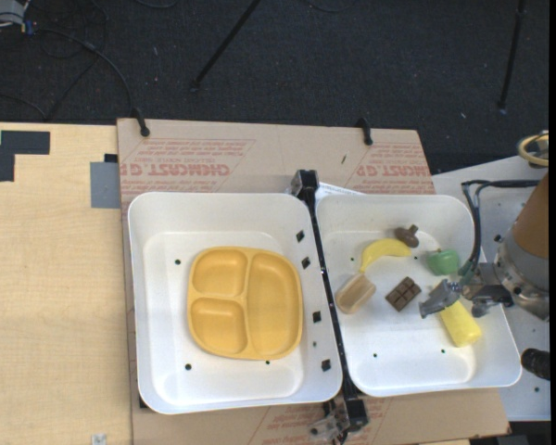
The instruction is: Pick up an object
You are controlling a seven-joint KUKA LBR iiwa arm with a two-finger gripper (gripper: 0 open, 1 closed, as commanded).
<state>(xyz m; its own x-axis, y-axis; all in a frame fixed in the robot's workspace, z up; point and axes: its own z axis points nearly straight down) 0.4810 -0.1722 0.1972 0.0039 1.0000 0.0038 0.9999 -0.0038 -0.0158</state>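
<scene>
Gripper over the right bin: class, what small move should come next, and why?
Probably a short descent. The gripper sits at the yellow block's upper end, with nothing seen between its fingers, so lowering onto that block looks the nearest chance of a pick.

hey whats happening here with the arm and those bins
A robot arm reaches in from the right, its hand low over the right bin, beside a yellow block. That bin also has a banana, a green piece, a brown chocolate square, a tan piece and a small brown piece. The left bin holds a yellow divided plate. Nothing looks lifted yet.
</scene>
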